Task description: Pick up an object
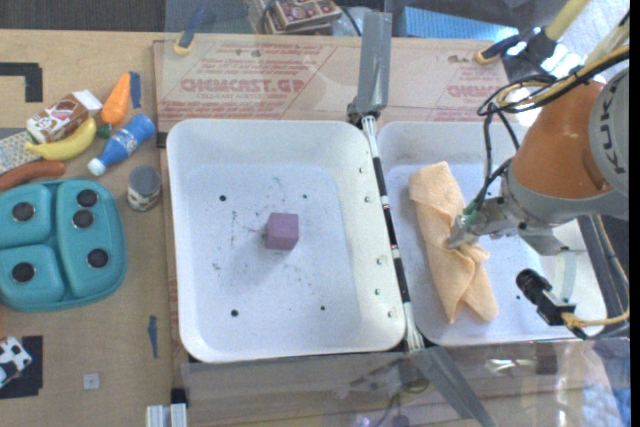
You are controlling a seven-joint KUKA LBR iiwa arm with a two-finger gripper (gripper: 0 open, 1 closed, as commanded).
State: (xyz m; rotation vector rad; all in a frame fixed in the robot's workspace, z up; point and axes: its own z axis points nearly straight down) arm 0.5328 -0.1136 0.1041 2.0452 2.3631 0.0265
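An orange cloth (pixel 449 240) lies crumpled along the left side of the right bin (pixel 500 147). My gripper (pixel 464 229) is low over the cloth's right edge, its tips touching or pressing into the fabric. A small purple cube (pixel 282 231) rests near the middle of the left bin (pixel 200 165), well away from the gripper. The arm, with its orange band (pixel 560 150), reaches in from the right and covers much of the right bin's far side.
A grey divider (pixel 374 75) stands between the bins at the back. Left of the bins lie a teal toy tray (pixel 55 240), a small can (pixel 144 187), a blue bottle (pixel 122 144), a banana (pixel 62 144) and a carrot (pixel 119 98). Cables (pixel 520 95) hang by the arm.
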